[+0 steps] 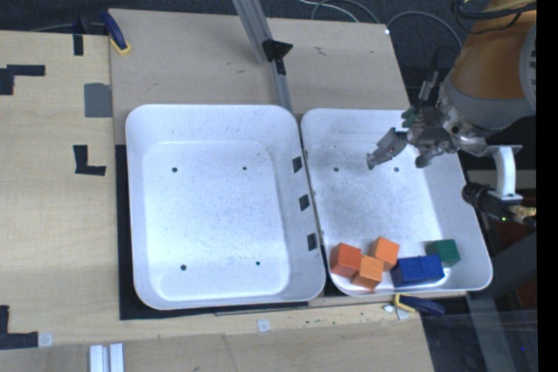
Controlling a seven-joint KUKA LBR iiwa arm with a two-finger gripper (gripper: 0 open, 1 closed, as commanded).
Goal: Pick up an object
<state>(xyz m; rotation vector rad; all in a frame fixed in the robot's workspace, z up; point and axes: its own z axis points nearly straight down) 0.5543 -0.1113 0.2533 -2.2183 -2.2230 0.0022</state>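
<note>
Three orange blocks, a blue block and a small green block lie clustered at the near edge of the right bin. My gripper hangs over the far half of that bin, well away from the blocks. It is open, its two fingers spread apart with nothing between them. The orange-banded wrist rises behind it at the right.
The left bin sits flush against the right one. A grey metal post slants down to the seam between the bins at the back. Cables run over the bench behind the right bin.
</note>
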